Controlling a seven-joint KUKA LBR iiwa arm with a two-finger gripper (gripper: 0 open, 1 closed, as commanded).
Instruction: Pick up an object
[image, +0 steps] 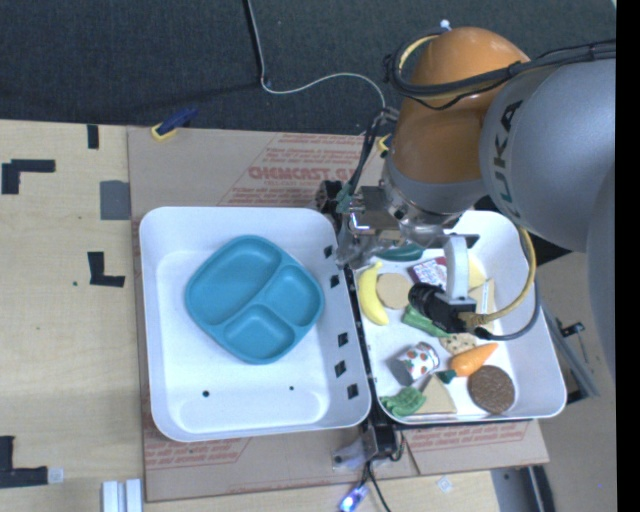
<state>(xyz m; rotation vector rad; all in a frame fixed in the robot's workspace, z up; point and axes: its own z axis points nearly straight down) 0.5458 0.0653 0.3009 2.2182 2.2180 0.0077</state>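
The grey arm (560, 130), orange band (450, 80) above its wrist, reaches over the right bin (545, 395), its gripper (385, 232) at that bin's upper left corner, just above the banana (372, 297). Whether the fingers are apart or together cannot be told; the wrist hides them. In the right bin, below the banana, lie a carrot (472, 359), a brown round cookie (492, 388) and a green piece (404, 403). Left of this bin, the second bin (165, 400) holds a blue divided plate (254, 298).
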